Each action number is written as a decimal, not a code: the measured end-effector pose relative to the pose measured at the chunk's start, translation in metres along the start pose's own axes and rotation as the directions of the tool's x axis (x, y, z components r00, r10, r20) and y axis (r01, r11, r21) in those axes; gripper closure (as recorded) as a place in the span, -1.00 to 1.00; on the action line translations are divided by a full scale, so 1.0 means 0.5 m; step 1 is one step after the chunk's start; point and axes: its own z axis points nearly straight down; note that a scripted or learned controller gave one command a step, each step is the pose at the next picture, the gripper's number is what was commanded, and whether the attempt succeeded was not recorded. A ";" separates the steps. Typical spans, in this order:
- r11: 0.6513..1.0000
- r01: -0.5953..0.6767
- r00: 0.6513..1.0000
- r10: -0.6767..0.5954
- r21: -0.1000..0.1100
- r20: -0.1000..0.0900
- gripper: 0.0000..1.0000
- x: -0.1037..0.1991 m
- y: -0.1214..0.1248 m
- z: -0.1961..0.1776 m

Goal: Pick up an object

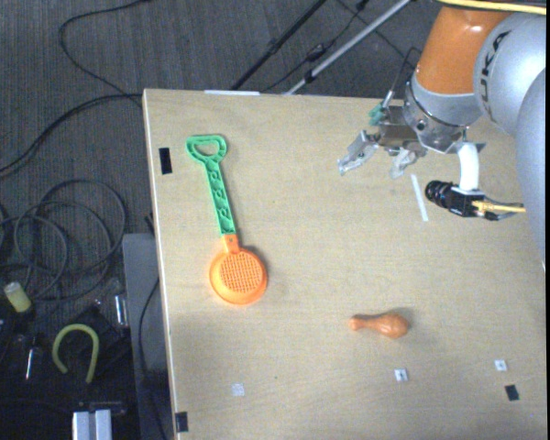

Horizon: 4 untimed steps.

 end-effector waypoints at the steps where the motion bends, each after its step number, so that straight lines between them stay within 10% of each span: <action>1: 1.000 0.013 1.000 -0.013 -0.001 0.004 -1.00 -0.189 -0.013 -0.009; 2: 0.989 0.149 0.989 -0.149 -0.002 0.005 -1.00 -0.253 0.031 0.060; 3: 0.950 0.313 0.950 -0.313 -0.002 0.005 -1.00 -0.252 -0.009 -0.160; 4: 0.949 0.314 0.949 -0.314 -0.002 0.006 1.00 -0.249 -0.008 -0.178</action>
